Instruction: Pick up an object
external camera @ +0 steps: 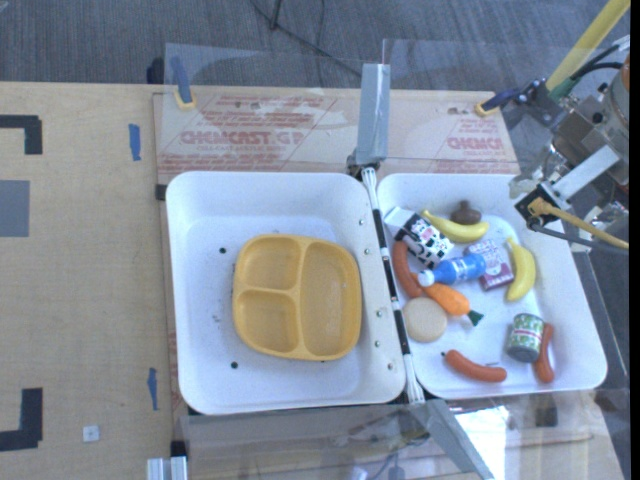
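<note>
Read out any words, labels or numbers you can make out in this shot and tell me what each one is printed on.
"CHEMCAST" in red, partly legible, on the clear sheet behind the left bin.
Red print on the clear sheet section behind the right bin: too blurred to read.
Green can label: too small to read.
Blue bottle and purple packet: print unreadable.

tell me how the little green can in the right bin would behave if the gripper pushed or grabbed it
The green can looks rigid and round, so it would probably roll if tipped. It appears to stand tilted near a sausage, so a push may topple it.
</note>
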You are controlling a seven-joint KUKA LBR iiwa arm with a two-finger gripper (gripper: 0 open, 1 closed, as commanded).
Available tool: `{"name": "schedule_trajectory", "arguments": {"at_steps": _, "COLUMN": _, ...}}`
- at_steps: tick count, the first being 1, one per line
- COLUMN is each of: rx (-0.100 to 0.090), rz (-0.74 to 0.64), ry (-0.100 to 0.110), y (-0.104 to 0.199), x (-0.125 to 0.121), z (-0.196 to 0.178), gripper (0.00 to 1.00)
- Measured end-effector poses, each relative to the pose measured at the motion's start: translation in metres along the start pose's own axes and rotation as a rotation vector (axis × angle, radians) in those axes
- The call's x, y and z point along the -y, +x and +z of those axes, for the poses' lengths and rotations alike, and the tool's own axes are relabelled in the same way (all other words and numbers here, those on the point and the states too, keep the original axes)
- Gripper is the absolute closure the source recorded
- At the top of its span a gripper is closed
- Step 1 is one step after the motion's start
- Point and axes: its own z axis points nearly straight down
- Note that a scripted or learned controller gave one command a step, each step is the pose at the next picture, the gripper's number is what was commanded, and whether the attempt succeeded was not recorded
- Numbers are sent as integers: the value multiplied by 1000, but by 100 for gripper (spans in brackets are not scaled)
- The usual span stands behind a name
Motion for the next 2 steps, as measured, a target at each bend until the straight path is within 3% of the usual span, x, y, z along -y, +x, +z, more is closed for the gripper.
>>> {"name": "schedule_trajectory", "arguments": {"at_steps": 1, "rx": 0, "rz": -51, "ry": 1, "y": 24, "x": 17, "z": 105, "gripper": 0}}
{"name": "schedule_trajectory", "arguments": {"at_steps": 2, "rx": 1, "rz": 64, "ry": 2, "y": 9, "x": 21, "z": 202, "gripper": 0}}
